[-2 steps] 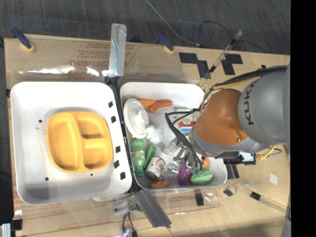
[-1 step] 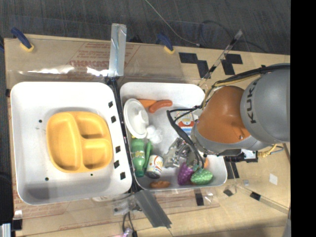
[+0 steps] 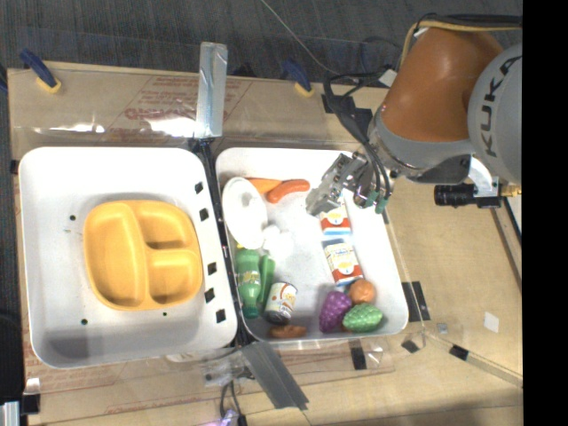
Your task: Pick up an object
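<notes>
Hovering over the upper right part of the right bin (image 3: 390, 264), the end effector (image 3: 327, 195) hangs at the end of the grey arm (image 3: 497, 105), which reaches in from the right with its orange band (image 3: 435, 78) above the wrist; whether it is released or clenched cannot be told from this slanted look, and nothing is seen held in it. Just below it lies a long red and white carton (image 3: 340, 251), set lengthwise down the bin's right half. To the left of the end effector, near the bin's top wall, an orange carrot-like piece (image 3: 286, 189) lies beside a white bowl (image 3: 243, 211), which leans against the left wall. Below the bowl a green bottle (image 3: 250, 280) lies along that wall, with a small can (image 3: 282, 302) just beside it and a brown piece (image 3: 286, 331) at the bottom edge. In the lower right corner a purple bunch of grapes (image 3: 334, 309), an orange fruit (image 3: 361, 291) and a green fruit (image 3: 362, 318) sit close together. The left bin (image 3: 44, 202) holds a yellow divided tray (image 3: 142, 254) lying flat near its middle. Both bins rest side by side on the counter (image 3: 444, 273), and black cables (image 3: 351, 96) run across it above the right bin.
</notes>
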`<state>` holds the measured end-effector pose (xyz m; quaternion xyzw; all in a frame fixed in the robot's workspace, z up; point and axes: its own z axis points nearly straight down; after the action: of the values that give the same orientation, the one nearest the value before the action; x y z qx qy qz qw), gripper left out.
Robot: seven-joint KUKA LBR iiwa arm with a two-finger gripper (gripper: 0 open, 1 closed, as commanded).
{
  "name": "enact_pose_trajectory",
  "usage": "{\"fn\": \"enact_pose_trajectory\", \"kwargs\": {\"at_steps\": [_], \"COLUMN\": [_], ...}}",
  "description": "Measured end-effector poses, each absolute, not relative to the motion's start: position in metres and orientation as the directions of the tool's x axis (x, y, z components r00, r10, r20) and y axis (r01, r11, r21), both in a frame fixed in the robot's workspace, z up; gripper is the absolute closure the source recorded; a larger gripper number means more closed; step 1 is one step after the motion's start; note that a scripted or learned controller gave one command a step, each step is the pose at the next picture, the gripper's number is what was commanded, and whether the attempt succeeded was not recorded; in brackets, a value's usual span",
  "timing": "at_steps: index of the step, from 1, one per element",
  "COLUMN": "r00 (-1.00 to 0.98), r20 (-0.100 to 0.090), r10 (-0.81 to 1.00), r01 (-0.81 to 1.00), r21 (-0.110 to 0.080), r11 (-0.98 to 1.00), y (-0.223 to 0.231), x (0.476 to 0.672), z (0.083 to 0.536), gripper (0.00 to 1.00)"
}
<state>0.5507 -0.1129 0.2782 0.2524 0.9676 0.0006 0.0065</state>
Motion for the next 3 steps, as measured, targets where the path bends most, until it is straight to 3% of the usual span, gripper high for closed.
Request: {"fn": "enact_pose_trajectory", "kwargs": {"at_steps": [1,2,3], "r00": [-0.816,-0.682,-0.712], "r20": [0.006,-0.004,0.004], "r10": [0.578,0.731,0.702], "r01": [0.577,0.731,0.702], "r21": [-0.004,0.001,-0.002], "r11": [0.816,0.682,0.712], "y": [-0.130,-0.195,-0.187], "x": [0.540,0.581,0.584], "z": [0.187,0.211,0.152], "gripper": [1.00,1.00,1.00]}}
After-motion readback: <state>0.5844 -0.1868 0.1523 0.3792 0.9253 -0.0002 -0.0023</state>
